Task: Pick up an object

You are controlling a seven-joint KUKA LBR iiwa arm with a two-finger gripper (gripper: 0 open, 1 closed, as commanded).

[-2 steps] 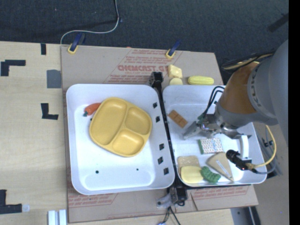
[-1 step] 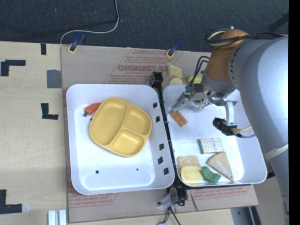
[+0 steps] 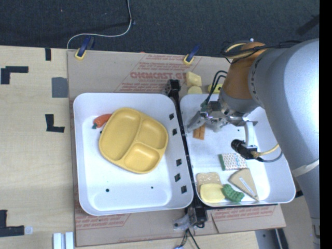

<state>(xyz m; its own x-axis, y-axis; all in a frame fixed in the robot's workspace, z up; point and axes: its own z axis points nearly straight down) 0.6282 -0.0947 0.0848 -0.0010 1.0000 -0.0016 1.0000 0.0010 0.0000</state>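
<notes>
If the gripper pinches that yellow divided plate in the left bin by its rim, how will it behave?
The yellow plate looks like moulded plastic, so it is probably stiff and light. It is wide and lies flat, so a rim pinch may let it tilt or swing. Its glossy surface suggests it could slip. It partly covers an orange piece, which may shift when it lifts.

Plastic, cardboard and metal around the left bin

The left bin (image 3: 88, 191) looks like smooth, slightly glossy white plastic. In it lies a yellow plate (image 3: 134, 140) of matt, smooth plastic. Under the bin, a cardboard sheet (image 3: 150, 71) is dull brown and printed red. Right of the bin, the arm (image 3: 290, 87) has a smooth grey satin shell.
</notes>
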